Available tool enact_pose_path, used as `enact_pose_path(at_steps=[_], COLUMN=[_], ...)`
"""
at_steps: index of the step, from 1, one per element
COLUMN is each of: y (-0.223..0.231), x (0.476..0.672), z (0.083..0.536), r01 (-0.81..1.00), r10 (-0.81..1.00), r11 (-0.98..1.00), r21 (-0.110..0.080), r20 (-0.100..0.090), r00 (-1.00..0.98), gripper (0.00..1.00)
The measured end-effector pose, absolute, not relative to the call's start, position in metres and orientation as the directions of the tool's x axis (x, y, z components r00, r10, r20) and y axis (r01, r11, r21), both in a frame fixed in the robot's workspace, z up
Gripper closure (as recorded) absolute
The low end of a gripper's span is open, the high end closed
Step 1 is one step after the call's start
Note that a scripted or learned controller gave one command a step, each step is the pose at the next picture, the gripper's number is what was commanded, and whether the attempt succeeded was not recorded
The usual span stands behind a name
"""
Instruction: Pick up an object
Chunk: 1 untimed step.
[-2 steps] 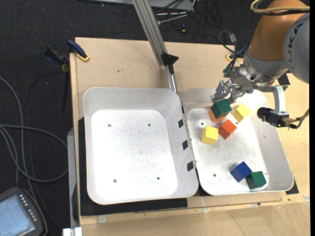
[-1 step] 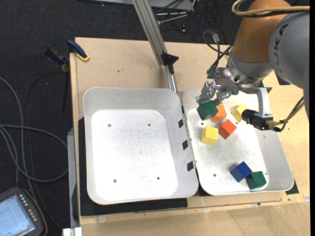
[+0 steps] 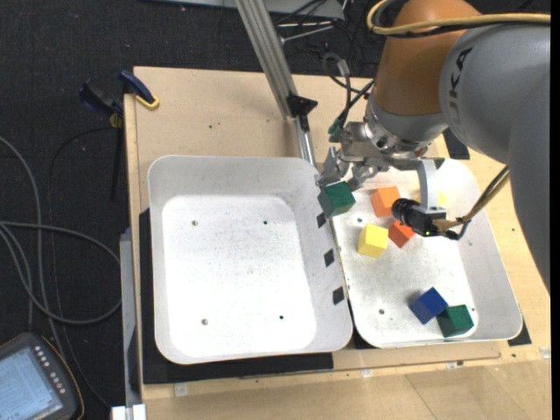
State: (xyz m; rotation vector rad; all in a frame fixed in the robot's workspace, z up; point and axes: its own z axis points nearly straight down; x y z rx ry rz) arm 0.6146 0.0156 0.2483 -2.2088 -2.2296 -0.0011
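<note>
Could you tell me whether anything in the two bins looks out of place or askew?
One green block sits tilted at the right bin's left edge, under the gripper, apart from the other blocks. Nothing looks spilled or damaged.

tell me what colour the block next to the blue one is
Dark green block, touching the blue block, in the camera view.
</note>
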Motion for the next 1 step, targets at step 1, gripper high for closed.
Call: enact_pose_path(at_steps=[1], y=[0.0708], x=[0.5992], z=[0.253], r01=[1.0], r10=[1.0], r11=[0.009], r21=[-0.002], r20=[0.002], r00=[-0.009], gripper=[1.0])
